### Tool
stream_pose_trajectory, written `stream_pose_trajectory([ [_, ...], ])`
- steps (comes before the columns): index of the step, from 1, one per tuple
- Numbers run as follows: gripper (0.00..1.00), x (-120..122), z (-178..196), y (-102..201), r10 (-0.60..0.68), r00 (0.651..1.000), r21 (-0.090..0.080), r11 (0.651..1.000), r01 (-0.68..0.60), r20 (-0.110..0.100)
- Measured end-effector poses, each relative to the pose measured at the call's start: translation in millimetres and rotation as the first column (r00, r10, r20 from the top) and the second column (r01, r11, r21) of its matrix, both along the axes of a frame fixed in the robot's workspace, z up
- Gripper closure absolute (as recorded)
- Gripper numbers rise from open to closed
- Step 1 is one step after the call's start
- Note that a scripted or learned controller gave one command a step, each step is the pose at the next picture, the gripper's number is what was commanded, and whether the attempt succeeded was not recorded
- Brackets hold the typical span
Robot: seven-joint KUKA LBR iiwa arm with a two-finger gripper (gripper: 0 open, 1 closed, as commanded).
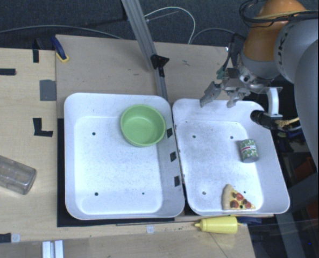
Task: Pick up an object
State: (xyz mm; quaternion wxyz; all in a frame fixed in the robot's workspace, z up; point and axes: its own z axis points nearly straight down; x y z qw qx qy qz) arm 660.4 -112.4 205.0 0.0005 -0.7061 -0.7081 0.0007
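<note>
Above right bin (267, 144): tool (220, 100) open, unladen.

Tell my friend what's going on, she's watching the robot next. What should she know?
The hand hangs open over the far edge of the right bin, holding nothing.
Right bin: small green can and toy pizza slice.
Left bin: green bowl.
A yellow bottle lies on the bench in front of the right bin.
Done: nothing picked up yet.
Left: grab one thing and lift it.
</note>
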Motion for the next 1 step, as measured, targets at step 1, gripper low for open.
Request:
stream_pose_trajectory([
  [1, 0.00, 0.0, 0.0, -0.1, 0.000, 1.000, -0.001, 1.000, 0.000, 0.000],
])
